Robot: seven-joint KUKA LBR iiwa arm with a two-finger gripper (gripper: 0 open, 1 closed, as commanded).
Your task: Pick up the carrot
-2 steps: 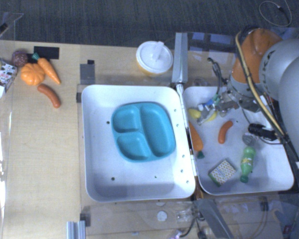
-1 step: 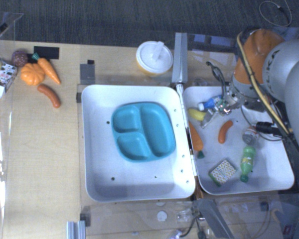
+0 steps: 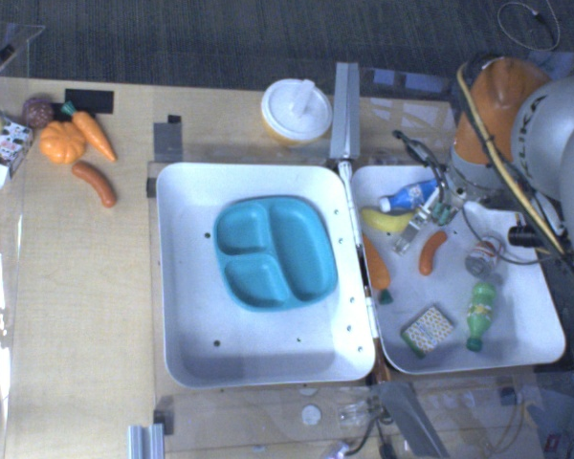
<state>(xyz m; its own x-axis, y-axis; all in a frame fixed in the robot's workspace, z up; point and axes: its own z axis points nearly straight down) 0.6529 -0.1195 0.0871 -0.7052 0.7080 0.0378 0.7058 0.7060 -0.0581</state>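
An orange carrot (image 3: 376, 267) with a green tip lies along the left wall of the right bin (image 3: 517, 352), pointing toward the front. My gripper (image 3: 413, 231) hangs over the middle of that bin, just right of a yellow banana (image 3: 383, 222) and a little up and to the right of the carrot. The gripper is apart from the carrot, and nothing shows held in it. A second carrot (image 3: 97, 135) lies on the bench at the far left, outside both bins.
The right bin also holds a blue bottle (image 3: 408, 197), a red sausage (image 3: 431, 252), a green bottle (image 3: 479, 316) and a patterned block (image 3: 428, 329). A blue divided tray (image 3: 273, 251) sits in the left bin (image 3: 187, 352). A lidded cup (image 3: 297, 111) stands behind the bins.
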